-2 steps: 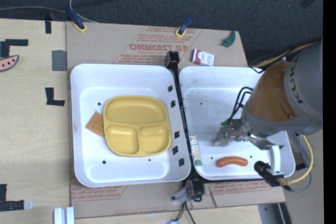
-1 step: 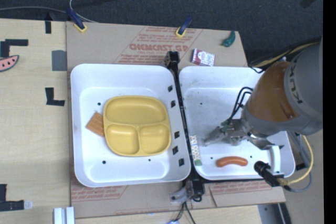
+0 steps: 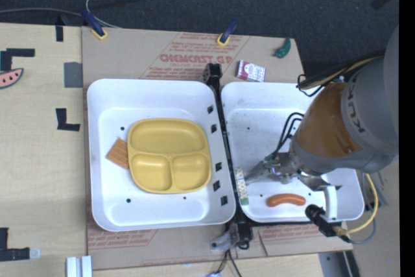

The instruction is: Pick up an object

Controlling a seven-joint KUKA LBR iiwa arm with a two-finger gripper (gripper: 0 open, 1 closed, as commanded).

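Observation:
An orange-red toy sausage point(image 3: 286, 200) lies near the front wall of the right bin point(image 3: 259, 97). My gripper point(image 3: 269, 168) hangs low over the right bin's floor, just above and slightly left of the sausage, with the arm's orange band point(image 3: 327, 130) behind it. A small patterned strip point(image 3: 240, 188) lies at the right bin's left wall, close to the gripper's left side. In the left bin point(image 3: 104, 139) rests a yellow divided plate point(image 3: 170, 156), with a brown waffle-like piece point(image 3: 118, 153) tucked partly under its left rim.
A black divider clamp point(image 3: 217, 133) runs between the two bins. A small red-and-white packet point(image 3: 249, 71) and a green clip point(image 3: 283, 47) lie on the cardboard behind the right bin. Cables loop at the front right corner point(image 3: 353, 227).

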